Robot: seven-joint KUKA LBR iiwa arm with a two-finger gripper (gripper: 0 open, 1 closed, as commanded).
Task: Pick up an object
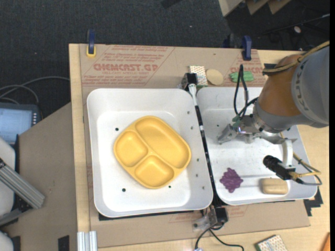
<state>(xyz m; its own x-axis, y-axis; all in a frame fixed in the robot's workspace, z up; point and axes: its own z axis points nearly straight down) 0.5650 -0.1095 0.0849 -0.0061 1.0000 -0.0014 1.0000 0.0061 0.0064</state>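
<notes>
1. Gripper [233, 132] on the grey arm with the orange band [285, 95] hangs low over the right shallow white bin [246, 158], in its back-left part. Whether it is spread or pressed together cannot be told from this slant, and nothing shows in its grasp.
2. Two likely targets lie in that bin. A crumpled purple lump [231, 179] sits on the floor toward the front, apart from the gripper. A pale tan rectangular block [274, 186] lies near the front right corner, beside the lump but not touching it.
3. The gripper sits over bare white floor, so it looks poorly lined up with either piece. A shift toward the front of the bin seems needed before any pinch.
4. In the left shallow white bin [104, 119], a yellow three-compartment plastic plate [152, 151] lies flat in the middle, turned at an angle. It is broad and shallow, probably awkward for a narrow pinch, which may explain why the arm works the right side.
5. Both bins rest on a brown cardboard sheet with red lettering [131, 61], pinned at the back edge by blue clamps [91, 48].
6. Behind the right bin, on the cardboard, lie a small round beige piece [214, 77] and a small green piece [242, 76].
7. Dark carpet [42, 14] surrounds the bench.
</notes>
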